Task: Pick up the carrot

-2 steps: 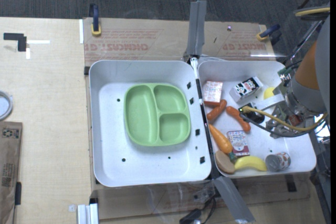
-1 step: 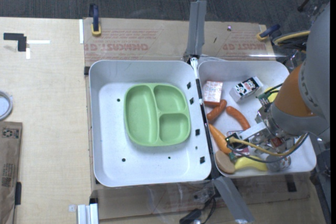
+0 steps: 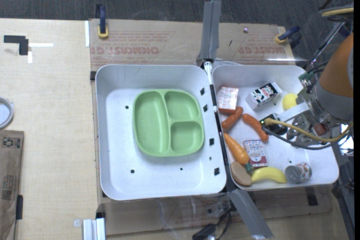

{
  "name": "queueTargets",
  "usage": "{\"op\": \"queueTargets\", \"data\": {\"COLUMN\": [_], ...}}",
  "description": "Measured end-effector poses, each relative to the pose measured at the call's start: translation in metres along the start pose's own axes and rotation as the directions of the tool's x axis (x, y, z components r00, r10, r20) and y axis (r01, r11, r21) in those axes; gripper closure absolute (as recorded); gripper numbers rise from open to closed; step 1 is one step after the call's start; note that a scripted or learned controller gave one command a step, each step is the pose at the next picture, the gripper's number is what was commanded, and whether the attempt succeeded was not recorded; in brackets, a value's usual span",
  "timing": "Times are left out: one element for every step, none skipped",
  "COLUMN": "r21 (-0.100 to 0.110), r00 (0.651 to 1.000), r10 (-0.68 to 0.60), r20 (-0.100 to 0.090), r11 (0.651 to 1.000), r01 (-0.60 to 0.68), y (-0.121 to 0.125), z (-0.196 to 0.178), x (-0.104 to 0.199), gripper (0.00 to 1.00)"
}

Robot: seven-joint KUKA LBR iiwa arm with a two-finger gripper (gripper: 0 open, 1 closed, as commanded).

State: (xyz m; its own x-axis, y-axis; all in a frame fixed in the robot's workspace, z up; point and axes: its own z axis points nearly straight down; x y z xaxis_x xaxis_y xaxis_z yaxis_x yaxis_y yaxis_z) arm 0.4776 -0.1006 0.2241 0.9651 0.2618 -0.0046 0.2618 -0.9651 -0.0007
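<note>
Approach step; nothing lifted yet. Carrot [image 3: 236, 149] lay in the right bin [image 3: 247, 78] near its left wall, just beside a small carton [image 3: 255, 153] and above the banana [image 3: 269, 175]. Gripper [image 3: 308, 122] hung over the bin's right side, well apart from the carrot; whether it was open or closed could not be told. Next move, by my reckoning: travel left, line up across the carrot, then descend.

Tight gap around the carrot [image 3: 235, 149]: bin wall [image 3: 218, 121] on one side, packet [image 3: 255, 153] on the other.
</note>
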Motion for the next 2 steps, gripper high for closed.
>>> {"op": "queueTargets", "data": {"r21": [0.0,0.0], "r00": [1.0,0.998], "r10": [0.003,0.061], "r20": [0.0,0.0], "r11": [1.0,0.998], "r01": [-0.003,-0.061], "y": [-0.002,-0.045], "z": [0.115,0.034], "x": [-0.001,0.012], "gripper": [1.0,1.0]}}
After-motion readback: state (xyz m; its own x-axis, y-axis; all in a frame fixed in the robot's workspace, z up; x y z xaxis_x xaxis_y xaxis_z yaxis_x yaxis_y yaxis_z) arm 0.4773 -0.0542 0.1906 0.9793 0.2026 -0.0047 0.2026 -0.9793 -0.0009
